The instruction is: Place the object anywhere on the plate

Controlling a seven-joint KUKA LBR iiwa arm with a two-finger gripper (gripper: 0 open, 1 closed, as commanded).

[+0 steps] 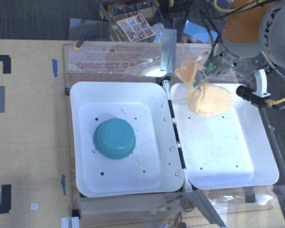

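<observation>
Overhead: gripper (203, 77), fingers pinched on yellow cloth (208, 98), lifted at right bin's (228, 175) 11 o'clock; teal plate (115, 137) in left bin (85, 99).

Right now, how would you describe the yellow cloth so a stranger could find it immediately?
Find the right white bin. At its far end, below the end effector, a pale yellow cloth hangs crumpled. It is soft and shapeless, unlike the round teal plate in the left bin.
</observation>
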